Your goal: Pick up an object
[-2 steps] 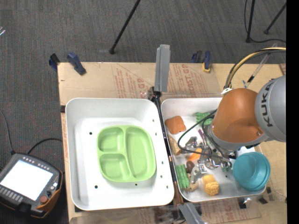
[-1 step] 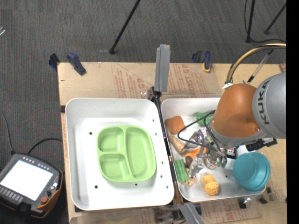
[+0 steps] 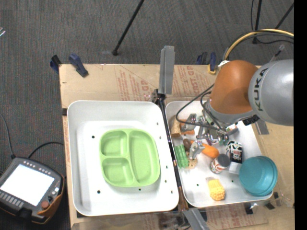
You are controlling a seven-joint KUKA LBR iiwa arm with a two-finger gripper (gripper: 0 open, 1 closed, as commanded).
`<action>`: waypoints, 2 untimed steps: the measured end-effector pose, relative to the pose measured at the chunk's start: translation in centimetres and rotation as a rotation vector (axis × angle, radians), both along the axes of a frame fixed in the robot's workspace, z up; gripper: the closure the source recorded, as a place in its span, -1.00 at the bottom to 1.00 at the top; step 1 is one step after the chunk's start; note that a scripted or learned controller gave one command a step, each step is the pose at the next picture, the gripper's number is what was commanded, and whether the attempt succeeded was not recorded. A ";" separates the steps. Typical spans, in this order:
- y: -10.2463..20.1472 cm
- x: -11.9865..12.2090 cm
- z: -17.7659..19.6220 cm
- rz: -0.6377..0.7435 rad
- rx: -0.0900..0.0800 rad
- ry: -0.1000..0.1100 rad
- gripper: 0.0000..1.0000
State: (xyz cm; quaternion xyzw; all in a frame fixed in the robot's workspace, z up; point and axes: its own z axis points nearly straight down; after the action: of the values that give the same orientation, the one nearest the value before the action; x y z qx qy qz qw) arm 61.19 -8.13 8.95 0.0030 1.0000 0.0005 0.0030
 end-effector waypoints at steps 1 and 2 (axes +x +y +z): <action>-2.4 -4.5 0.0 0.020 0.000 0.005 -1.00; -0.6 -5.7 0.0 0.015 0.000 0.003 -1.00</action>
State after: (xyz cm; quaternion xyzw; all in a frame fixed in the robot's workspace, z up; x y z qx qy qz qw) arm 55.46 -8.69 8.94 -0.0044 1.0000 0.0004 0.0014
